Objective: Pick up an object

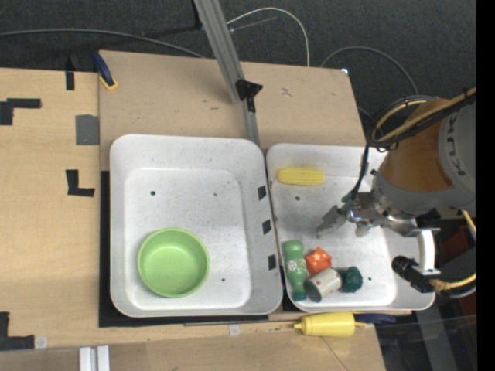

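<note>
My gripper (343,226) hangs over the middle of the right bin (387,284), open, with nothing between its fingers. Below and left of it, near the bin's front wall, a cluster of small objects lies close together: a green bottle (293,263), an orange-red block (318,260), a silver can (323,284) and a dark green piece (353,278). A yellow corn-shaped object (300,177) lies alone at the bin's back left. The gripper touches none of them.
A lime green bowl (173,262) sits in the front left of the left bin (186,157). A yellow object (328,325) lies on the bench just outside the right bin's front rim. A grey pole (220,37) slants over the back of the bench.
</note>
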### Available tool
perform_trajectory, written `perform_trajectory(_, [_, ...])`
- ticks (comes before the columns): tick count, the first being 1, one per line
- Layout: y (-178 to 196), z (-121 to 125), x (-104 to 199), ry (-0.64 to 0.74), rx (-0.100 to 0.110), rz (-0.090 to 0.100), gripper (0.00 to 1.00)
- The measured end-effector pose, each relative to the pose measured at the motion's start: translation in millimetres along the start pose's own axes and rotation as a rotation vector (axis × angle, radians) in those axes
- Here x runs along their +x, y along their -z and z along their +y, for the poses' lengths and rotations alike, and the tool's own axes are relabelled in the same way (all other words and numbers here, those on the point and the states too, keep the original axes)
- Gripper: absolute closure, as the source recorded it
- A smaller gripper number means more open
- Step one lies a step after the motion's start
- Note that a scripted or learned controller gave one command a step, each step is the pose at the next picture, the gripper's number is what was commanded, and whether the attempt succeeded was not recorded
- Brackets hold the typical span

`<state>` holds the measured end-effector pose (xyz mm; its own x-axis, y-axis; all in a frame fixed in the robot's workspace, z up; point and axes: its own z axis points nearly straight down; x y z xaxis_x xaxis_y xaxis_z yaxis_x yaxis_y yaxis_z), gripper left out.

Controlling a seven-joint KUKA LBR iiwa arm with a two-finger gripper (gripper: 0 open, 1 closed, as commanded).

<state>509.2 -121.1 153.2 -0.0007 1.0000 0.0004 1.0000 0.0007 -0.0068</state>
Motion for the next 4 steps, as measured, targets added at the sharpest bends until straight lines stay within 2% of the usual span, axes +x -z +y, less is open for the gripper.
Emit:
perform_trajectory(1, [-43.9,0.2,2.5,0.0,0.001,0.001,0.0])
perform_trajectory(2, [-31.8,0.8,3.1,0.001,-0.002,0.002,1.0])
perform_trajectory(3, [30.4,3.7,0.4,0.001,-0.01,-0.001,1.0])
perform_trajectory(4, [72.3,5.5,-0.1,0.001,-0.009,-0.001,1.0])
